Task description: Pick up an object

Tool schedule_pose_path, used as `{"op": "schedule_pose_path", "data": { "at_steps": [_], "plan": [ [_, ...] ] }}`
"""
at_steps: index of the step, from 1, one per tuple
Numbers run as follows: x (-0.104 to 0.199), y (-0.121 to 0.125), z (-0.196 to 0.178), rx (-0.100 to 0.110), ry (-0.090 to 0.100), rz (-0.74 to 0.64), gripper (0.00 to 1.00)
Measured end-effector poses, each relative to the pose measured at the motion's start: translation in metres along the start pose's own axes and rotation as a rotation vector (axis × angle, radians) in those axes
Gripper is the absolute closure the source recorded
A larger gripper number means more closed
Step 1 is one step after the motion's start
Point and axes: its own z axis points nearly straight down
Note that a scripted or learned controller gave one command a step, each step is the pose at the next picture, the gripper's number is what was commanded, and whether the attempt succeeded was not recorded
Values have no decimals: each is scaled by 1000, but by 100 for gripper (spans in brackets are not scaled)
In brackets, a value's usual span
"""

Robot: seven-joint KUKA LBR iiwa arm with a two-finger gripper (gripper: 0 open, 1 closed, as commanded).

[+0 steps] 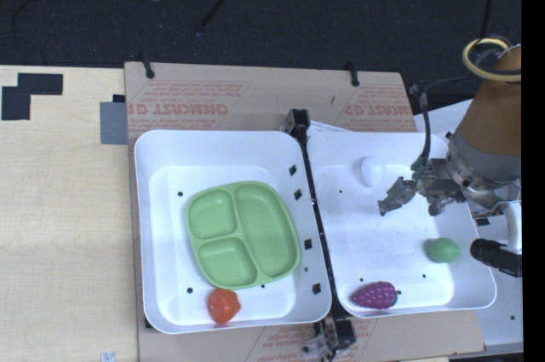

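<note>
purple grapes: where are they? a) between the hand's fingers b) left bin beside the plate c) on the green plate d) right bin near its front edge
d: the purple grapes lie on the right bin floor by its near rim, apart from the hand.

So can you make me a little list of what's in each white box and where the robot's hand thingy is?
left bin: green divided plate in the middle; orange-red toy by the near wall
right bin: white ball toward the far side; green round toy; purple grapes by the near wall
tool: over the right bin, between the white ball and the green round toy
held by tool: nothing seen between its fingers
</note>
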Motion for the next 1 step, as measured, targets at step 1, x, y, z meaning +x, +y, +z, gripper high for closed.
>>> {"op": "schedule_pose_path", "data": {
  "at_steps": [1],
  "plan": [
    [0, 2, -5, -10, -1, -1, 0]
  ]
}}
